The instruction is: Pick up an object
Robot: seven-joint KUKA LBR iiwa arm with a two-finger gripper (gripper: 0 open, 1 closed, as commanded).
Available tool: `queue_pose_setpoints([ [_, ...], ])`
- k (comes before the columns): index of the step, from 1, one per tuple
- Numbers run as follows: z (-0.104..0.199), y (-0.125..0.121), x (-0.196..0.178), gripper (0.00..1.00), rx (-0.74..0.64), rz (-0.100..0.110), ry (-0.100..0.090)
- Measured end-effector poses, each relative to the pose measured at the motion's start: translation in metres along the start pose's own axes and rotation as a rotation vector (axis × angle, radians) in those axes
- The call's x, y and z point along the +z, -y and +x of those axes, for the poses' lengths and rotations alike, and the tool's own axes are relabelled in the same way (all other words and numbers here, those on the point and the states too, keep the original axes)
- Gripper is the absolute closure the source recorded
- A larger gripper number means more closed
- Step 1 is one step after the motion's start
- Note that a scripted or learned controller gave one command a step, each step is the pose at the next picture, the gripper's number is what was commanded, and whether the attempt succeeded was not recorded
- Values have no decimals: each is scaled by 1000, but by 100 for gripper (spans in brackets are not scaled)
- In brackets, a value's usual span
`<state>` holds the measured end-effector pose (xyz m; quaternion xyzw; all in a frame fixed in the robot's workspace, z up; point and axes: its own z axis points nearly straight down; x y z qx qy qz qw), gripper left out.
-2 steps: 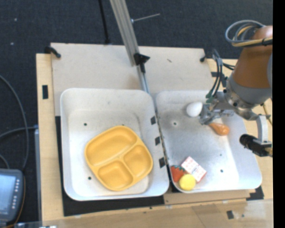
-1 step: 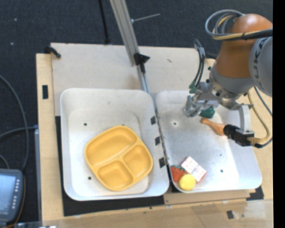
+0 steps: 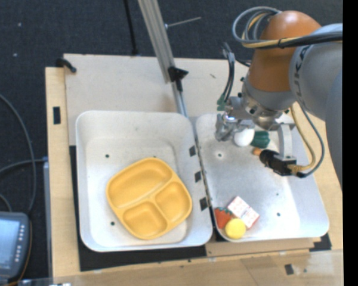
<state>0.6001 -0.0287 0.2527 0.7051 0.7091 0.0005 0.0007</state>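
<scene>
My gripper (image 3: 227, 127) hangs over the far left end of the right bin (image 3: 298, 210), close to the wall between the two bins. A small white rounded object (image 3: 244, 137) sits right beside the gripper, with a dark green piece (image 3: 261, 139) touching its right side. I cannot tell whether either one is held or lies on the bin floor. At the near left corner of the same bin lie a white block with red dots (image 3: 243, 211), a yellow ball (image 3: 235, 228) and a red object (image 3: 221, 217), all packed together.
A yellow divided plate (image 3: 148, 197) lies in the left bin (image 3: 92, 130). A slanted aluminium rail (image 3: 161, 46) rises behind the bins, ending near the gripper's left. The grey arm with its orange band (image 3: 280, 52) reaches over the right bin's far edge.
</scene>
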Motion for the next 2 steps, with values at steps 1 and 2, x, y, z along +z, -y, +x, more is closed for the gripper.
queue_pose_setpoints([
  [1, 49, -23, -5, 100, -1, -1, -1],
  [2, 99, -59, -2, 100, -1, -2, 0],
])
